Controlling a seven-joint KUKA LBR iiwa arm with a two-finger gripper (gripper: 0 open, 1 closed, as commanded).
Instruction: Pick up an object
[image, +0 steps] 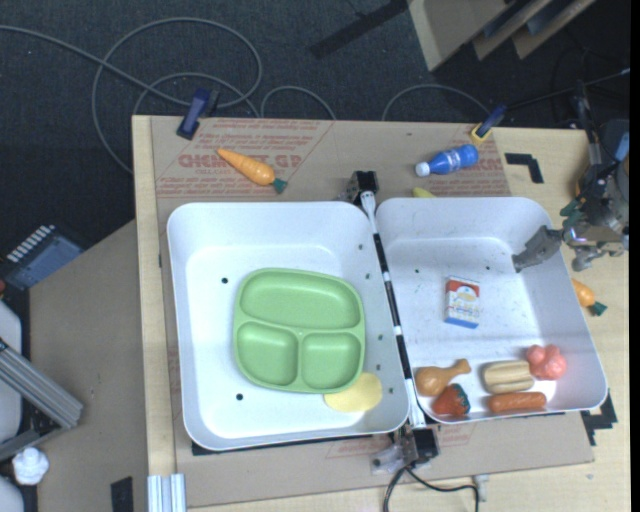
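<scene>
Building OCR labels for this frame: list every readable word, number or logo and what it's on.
"GR": red print on the cardboard under the bins, beside the toy carrot; the letters before it are partly hidden and blurred, unreadable.
Small box in the right bin: red, white and blue print, too small to read.
Blue bottle: no legible label.

2 white bins (200, 235), side by side on 1 bench.
Counted: 1 green divided plate (298, 328), 1 yellow piece (353, 395), 1 small carton (462, 302), 5 toy foods (508, 376) in the right bin, 1 toy carrot (250, 167), 1 blue bottle (448, 160).
</scene>
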